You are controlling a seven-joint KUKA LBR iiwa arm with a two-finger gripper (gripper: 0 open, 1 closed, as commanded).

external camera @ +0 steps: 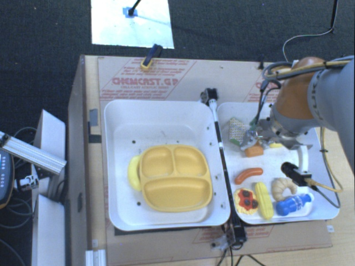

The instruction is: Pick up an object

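My gripper [257, 139] hangs low over the upper part of the right bin [316, 218]. Its tip is right above a small orange carrot piece [254, 151] and beside a pale green leafy piece [237, 130]. Lower in the same bin lie a red sausage [248, 174], a pizza slice [247, 200], a yellow corn cob [264, 199], a croissant [283, 187] and a blue bottle [293, 204]. Whether anything sits in the gripper cannot be made out from this angle.
The left bin [119, 148] holds a yellow divided plate [175, 177]. A black divider rail [218, 143] runs between the bins. The grey and orange arm [302, 96] covers the right bin's upper right. A black cable part [295, 174] hangs near the croissant.
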